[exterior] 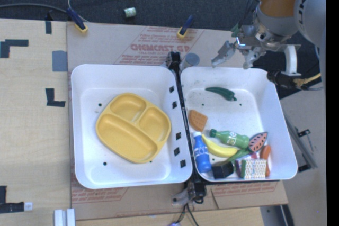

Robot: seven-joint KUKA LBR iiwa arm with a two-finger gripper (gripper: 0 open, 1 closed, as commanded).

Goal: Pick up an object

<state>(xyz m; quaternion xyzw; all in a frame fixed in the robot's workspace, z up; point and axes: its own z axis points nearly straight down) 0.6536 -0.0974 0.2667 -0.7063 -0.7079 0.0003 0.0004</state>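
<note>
The tool (pixel 232 57) hung above the far rim of the right bin (pixel 275 93), its two fingers spread apart and nothing between them. No object had been chosen yet, so the step in hand looked like the approach and choice of a target. The easiest pick seemed to be the pepper (pixel 221 93), a dark green thing lying alone on the bin floor in the far half, near the tool and well apart from everything else. Its long axis ran roughly left to right in the view, dipping slightly toward the near right, with the thinner end pointing left. To do the grasp well, the fingers would best close across the short width near the middle, so the wrist should turn until the gap sat square to that axis before descending. The near corner was a poor bet: the banana (pixel 220 148), green bottle (pixel 230 138), blue bottle (pixel 200 151) and melon slice (pixel 258 141) lay crowded and touching. The yellow plate (pixel 133 127) sat in the left bin (pixel 85 129).
</note>
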